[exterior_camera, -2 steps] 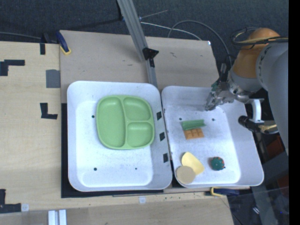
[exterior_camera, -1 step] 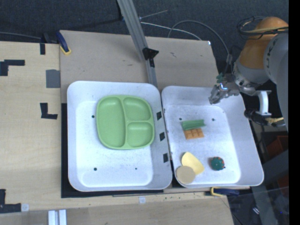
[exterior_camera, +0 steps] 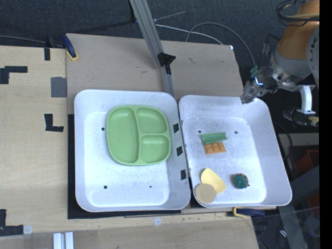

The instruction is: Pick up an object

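The right bin (exterior_camera: 259,119) holds a green flat piece (exterior_camera: 213,137), an orange waffle-like block (exterior_camera: 215,148) just below it, a yellow flat piece (exterior_camera: 213,179), a tan round disc (exterior_camera: 205,193) at the front left corner and a small green and red ball-like item (exterior_camera: 239,180). My gripper (exterior_camera: 250,94) hangs over the bin's far right corner, well away from all of these items. Nothing shows between its fingers.
The left bin (exterior_camera: 93,139) carries a green divided plate (exterior_camera: 139,135). A grey metal bar (exterior_camera: 150,30) slants down from the top to the gap between the bins. Wooden bench surface lies to the left and behind.
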`<state>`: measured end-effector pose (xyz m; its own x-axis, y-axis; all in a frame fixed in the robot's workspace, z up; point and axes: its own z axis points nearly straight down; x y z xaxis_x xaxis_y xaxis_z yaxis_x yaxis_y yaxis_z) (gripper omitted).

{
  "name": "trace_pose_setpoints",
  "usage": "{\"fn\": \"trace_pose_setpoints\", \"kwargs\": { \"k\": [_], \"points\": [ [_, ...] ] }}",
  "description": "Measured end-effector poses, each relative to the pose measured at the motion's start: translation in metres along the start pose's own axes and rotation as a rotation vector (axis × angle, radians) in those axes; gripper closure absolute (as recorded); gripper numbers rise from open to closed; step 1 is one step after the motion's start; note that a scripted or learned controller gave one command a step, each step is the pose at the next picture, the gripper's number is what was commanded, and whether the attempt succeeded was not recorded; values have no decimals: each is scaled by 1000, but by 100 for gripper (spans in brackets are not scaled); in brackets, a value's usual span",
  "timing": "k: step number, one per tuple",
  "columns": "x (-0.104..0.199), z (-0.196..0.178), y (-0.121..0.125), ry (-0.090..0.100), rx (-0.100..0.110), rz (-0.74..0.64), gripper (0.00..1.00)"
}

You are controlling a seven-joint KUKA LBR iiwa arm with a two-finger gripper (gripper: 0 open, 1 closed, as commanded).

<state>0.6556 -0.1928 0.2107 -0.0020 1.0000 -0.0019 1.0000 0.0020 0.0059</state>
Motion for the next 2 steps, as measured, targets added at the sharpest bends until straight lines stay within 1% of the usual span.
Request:
{"fn": "trace_pose_setpoints", "kwargs": {
  "k": [1, 2],
  "points": [
    [0, -32, 1, 1, 3, 0, 100],
    [49, -25, -7, 3, 8, -3, 100]
  ]
}}
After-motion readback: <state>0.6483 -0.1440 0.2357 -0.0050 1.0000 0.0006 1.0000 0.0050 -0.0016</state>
